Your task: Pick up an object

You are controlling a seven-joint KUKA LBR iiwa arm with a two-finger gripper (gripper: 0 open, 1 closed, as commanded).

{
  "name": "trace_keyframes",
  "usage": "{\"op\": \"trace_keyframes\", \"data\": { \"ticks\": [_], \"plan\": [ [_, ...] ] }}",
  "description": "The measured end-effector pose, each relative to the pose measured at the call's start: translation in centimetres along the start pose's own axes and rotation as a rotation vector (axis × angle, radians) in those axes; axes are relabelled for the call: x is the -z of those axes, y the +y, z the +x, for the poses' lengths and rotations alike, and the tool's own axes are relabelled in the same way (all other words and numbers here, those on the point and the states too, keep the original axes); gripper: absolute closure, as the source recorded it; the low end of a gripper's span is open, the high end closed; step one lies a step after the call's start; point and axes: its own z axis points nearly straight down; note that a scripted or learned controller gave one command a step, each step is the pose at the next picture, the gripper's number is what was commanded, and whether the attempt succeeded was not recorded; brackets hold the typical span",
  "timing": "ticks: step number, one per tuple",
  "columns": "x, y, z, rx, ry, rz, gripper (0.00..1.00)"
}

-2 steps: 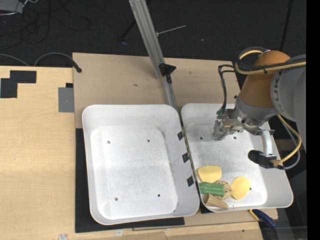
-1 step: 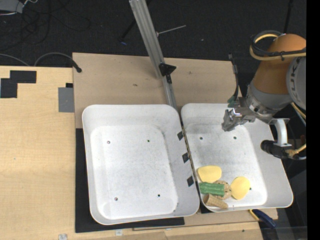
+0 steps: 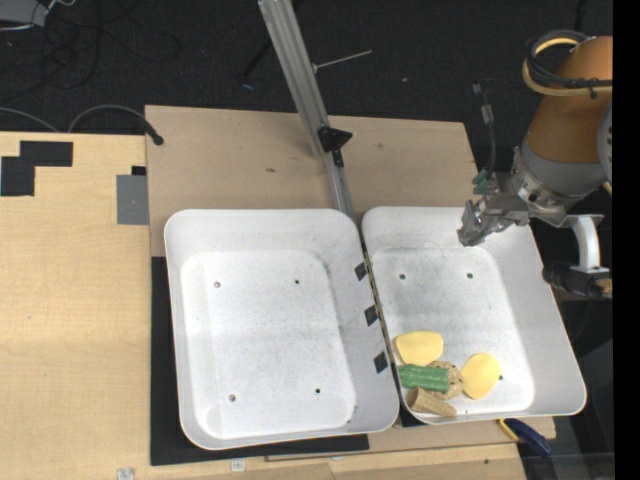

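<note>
Yellow and green objects were seen crowded together in the near corner of the right bin, so a grab there could be judged likely to slip or catch the bin wall. The gripper was poised over the bin's far edge, well apart from them, with the orange-banded arm bent down from the right; nothing was seen held, and whether it stood apart or together could not be told.
</note>
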Motion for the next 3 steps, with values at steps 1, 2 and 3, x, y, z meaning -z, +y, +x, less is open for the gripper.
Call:
{"op": "trace_keyframes", "data": {
  "ticks": [1,2,3],
  "plan": [
    [0.6,-0.7,4.5,0.003,0.003,0.006,1.0],
    [1.0,-1.1,10.1,0.003,0.004,0.007,1.0],
    [0.0,-2.8,15.8,0.003,0.003,0.009,1.0]
  ]
}}
